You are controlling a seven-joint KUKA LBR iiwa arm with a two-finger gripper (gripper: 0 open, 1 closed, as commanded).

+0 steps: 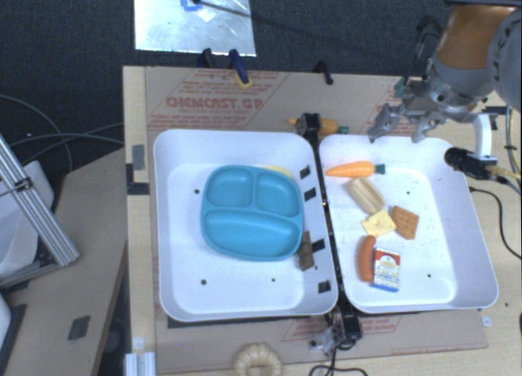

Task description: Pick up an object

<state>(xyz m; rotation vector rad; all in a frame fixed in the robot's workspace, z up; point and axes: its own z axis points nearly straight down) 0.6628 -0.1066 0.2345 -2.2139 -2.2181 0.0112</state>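
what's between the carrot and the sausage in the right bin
In the camera view, a bread roll and a yellow cheese slice lie between the carrot and the sausage, roll nearer the carrot, cheese just above the sausage.

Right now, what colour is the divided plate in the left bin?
Light blue plate, seen in the camera view.

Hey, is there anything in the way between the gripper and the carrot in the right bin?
Nothing visible. The gripper hangs above the far rim of the right bin, and the carrot lies just inside that rim with open space above it. The bread roll lies nearer the camera, off that path.
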